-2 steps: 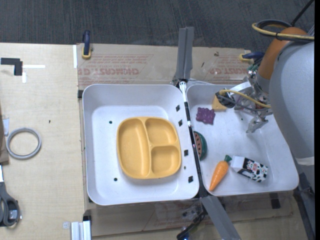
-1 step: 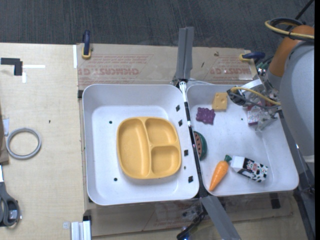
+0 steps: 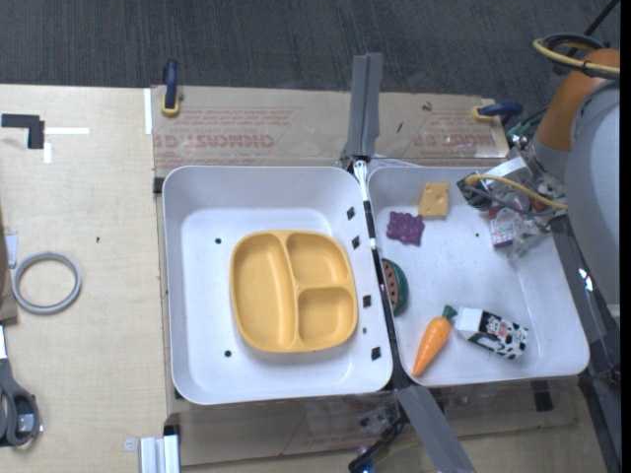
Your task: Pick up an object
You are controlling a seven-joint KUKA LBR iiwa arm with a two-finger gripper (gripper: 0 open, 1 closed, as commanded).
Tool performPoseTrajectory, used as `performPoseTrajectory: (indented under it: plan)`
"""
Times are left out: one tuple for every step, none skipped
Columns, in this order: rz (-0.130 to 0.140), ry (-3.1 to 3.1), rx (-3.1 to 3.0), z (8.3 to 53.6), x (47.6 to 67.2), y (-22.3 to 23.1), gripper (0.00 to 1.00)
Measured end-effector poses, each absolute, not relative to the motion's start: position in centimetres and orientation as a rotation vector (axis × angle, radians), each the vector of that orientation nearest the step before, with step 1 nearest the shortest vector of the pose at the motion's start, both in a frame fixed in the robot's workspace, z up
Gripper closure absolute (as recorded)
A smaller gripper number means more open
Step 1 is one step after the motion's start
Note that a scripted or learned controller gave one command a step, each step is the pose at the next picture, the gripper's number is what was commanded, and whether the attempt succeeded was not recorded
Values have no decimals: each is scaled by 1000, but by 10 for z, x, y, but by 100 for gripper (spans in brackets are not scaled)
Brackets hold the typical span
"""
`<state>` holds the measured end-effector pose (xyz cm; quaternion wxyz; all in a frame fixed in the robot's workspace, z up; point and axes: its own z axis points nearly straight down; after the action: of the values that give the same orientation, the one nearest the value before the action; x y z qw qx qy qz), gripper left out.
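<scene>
**Bench inspection: arm at right bin, objects loose in bin**

Found grey arm (image 3: 599, 156) with orange band reaching in from right, over far right corner of right bin (image 3: 552, 358). Gripper (image 3: 513, 227) seen low at that corner, amid cables; finger state could not be determined, and nothing seen held.

Left bin (image 3: 187, 294) observed bearing yellow three-compartment plate (image 3: 293, 291), lying flat near centre.

Right bin contents noted, all lying apart from gripper: carrot toy (image 3: 431, 343) near front wall, tilted, green top just beside black-and-white milk carton (image 3: 493, 331); watermelon slice (image 3: 393, 286) against left wall; purple grapes (image 3: 404, 227) towards far left; tan cracker-like piece (image 3: 433, 200) just beyond grapes.

On bench left of bins, recorded grey tape ring (image 3: 44, 282) and, at lower edge, scissors (image 3: 18, 414).
</scene>
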<state>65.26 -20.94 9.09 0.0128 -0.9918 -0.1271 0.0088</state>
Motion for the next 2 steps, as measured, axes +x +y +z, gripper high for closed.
performPoseTrajectory:
  plan:
    - [57, -400, -3079, 99, 649, -208, 100]
    - [34, -404, -3089, 100, 652, -209, 0]
